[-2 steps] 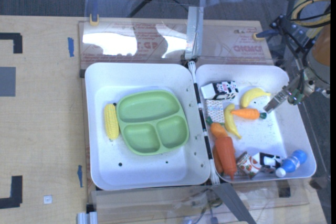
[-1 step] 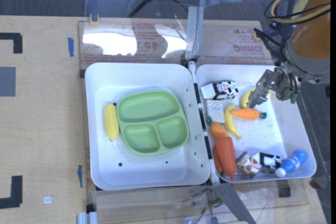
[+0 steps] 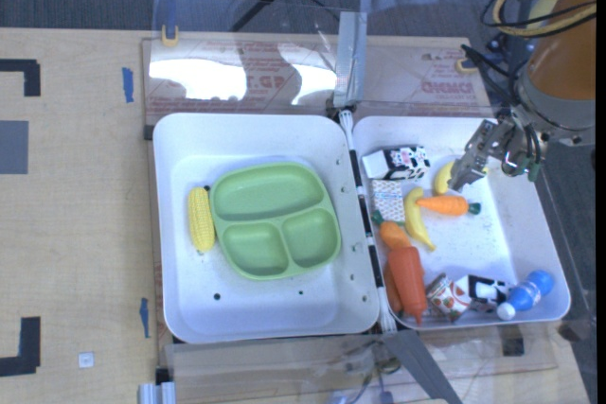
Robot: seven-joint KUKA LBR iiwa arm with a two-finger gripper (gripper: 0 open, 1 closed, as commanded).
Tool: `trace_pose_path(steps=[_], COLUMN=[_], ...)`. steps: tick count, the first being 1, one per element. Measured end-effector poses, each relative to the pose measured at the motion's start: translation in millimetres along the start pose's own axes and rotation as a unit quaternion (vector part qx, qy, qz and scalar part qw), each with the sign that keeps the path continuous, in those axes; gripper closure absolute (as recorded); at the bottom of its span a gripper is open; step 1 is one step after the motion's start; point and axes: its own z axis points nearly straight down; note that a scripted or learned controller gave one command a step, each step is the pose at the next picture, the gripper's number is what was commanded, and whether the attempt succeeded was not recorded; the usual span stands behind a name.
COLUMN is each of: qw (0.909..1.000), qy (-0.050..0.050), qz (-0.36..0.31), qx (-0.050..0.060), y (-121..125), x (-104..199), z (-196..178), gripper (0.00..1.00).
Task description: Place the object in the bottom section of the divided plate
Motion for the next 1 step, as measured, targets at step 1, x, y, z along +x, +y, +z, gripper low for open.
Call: trace_pose_path(steps=[1], qw=[1.0], qy=[-0.002], qz=[0.001], qx=[-0.001], y=[0.9], x=[-2.3], z=[-8.7], gripper=[1.0])
